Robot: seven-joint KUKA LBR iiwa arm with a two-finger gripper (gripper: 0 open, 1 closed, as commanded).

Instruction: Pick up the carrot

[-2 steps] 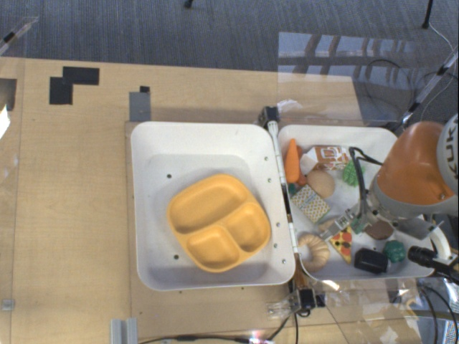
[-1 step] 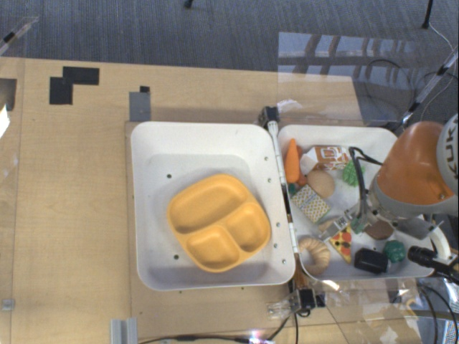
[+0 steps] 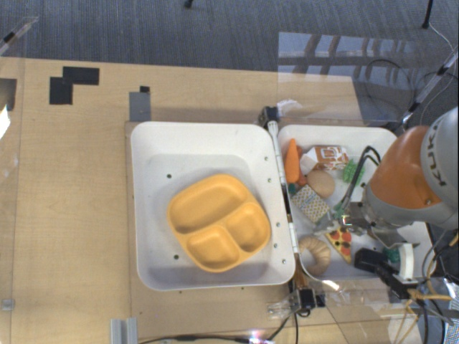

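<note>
The small orange plastic carrot (image 3: 292,162) lies in the right-hand shallow white bin (image 3: 373,132), hard against that bin's left wall and near its far left corner. Its long axis runs roughly parallel to the wall, away from the camera, with the thicker end nearer and the thinner end pointing toward the far rim.

The end effector (image 3: 343,222) hangs under the grey arm's orange band (image 3: 403,178), low over the middle of the same bin, above a clutter of toy food (a patterned grey block (image 3: 310,205), a tan rounded piece (image 3: 321,185), a pizza-like slice with coloured dots (image 3: 341,242), a beige croissant-shaped piece (image 3: 315,253)). Whether it is open or closed I cannot tell, since the wrist covers it, and nothing can be made out in its grasp.

From the end effector the carrot lies to the left and farther from the camera, with the tan piece and the grey block between. My judgement is that the approach must travel up-left and line up across the carrot's short width; the wall beside it leaves little room.

A brown-and-white printed packet (image 3: 331,155) sits just right of the carrot; its lettering is too small to read. The yellow three-compartment plastic plate (image 3: 217,222) rests in the left bin (image 3: 154,192) on the table (image 3: 64,213).
</note>
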